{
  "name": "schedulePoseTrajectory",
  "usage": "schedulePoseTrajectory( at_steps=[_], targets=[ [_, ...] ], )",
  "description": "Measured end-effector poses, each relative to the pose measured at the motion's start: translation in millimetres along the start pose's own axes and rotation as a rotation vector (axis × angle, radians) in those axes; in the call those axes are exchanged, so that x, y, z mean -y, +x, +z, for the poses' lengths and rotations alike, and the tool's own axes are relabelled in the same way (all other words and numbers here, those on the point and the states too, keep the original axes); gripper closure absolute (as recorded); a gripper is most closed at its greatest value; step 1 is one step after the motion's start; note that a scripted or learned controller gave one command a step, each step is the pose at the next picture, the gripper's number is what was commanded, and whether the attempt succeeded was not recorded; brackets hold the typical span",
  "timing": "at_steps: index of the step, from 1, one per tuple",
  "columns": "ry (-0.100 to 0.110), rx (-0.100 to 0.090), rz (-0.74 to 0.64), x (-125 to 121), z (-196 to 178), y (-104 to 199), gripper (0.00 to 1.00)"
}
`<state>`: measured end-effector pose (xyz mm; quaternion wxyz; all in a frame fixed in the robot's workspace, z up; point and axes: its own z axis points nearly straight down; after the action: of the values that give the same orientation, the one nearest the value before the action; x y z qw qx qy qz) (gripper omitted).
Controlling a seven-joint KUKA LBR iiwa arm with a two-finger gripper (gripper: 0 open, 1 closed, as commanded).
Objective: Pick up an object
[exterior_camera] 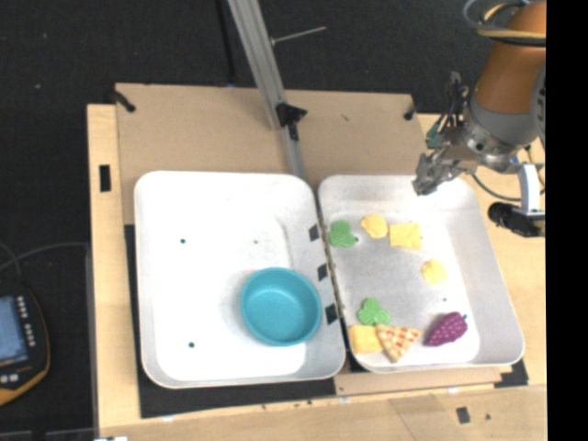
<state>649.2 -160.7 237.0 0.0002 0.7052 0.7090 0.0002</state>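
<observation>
Pizza slice front, well apart fr gripper.

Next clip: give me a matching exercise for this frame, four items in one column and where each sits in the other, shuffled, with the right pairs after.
Things:
1. blue bowl
2. purple grapes
3. pizza slice
4. gripper

Places:
A. near front edge of right bin, between a yellow block and the grapes
B. over the right bin's far edge
C. left bin, front right part
D. right bin, front right corner

Pairs: 1-C, 2-D, 3-A, 4-B
</observation>
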Motion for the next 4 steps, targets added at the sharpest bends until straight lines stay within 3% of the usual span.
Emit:
schedulePoseTrajectory(
  at_steps=[4],
  targets=[
    [0.001, -0.001, -0.001, 52.7, 12.0, 182.9, 1.00]
  ],
)
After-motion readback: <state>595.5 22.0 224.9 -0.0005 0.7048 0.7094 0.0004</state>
